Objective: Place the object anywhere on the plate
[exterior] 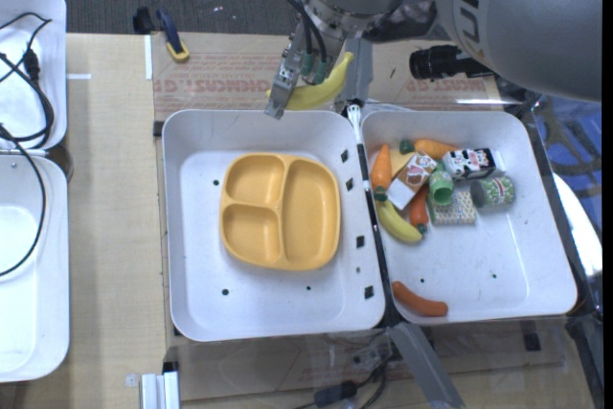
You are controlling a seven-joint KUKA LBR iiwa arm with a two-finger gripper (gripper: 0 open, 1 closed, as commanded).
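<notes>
A yellow plate (282,210) with three compartments lies in the left white bin (192,254), slightly left of its middle. My gripper (297,79) hangs over the back rim of that bin, behind the plate and a little to its right. It is shut on a yellow banana (326,85), whose curved body sticks out to the right of the fingers (281,96). The banana is held in the air, apart from the plate.
The right bin (517,283) holds several toy foods: an orange carrot (382,167), a second banana (398,224), a sausage (420,301), a green can (494,193) and small boxes. The divider between the bins runs just right of the plate. Cables lie at the far left.
</notes>
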